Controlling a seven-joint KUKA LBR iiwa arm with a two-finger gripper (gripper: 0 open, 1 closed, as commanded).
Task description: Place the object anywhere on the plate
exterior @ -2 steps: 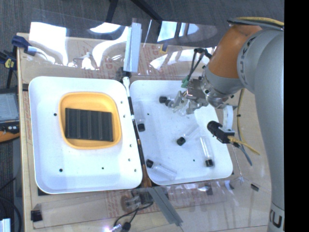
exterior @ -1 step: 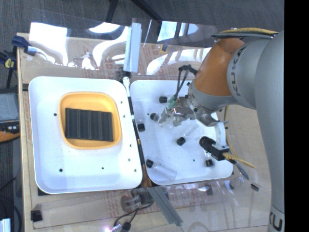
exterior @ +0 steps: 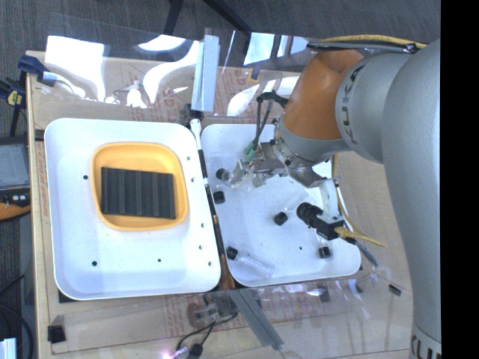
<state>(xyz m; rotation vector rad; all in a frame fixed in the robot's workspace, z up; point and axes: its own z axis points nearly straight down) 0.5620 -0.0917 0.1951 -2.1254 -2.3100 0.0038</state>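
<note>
1. The left bin [exterior: 67, 253] held the plate [exterior: 139, 219], a yellow square dish with a dark ribbed centre, which I take as the landmark.
2. Right of the plate, in the right bin [exterior: 254, 275], lay small dark pieces [exterior: 281, 218] and a clear object [exterior: 257, 262] near that bin's front edge.
3. Farther right of the plate, the hand [exterior: 251, 167] hung low over the right bin; whether it was open or gripping anything could not be told.
4. Farthest right of the plate, the grey arm [exterior: 389, 111] showed part of the lettering "KUKA" beside its orange band.
</note>
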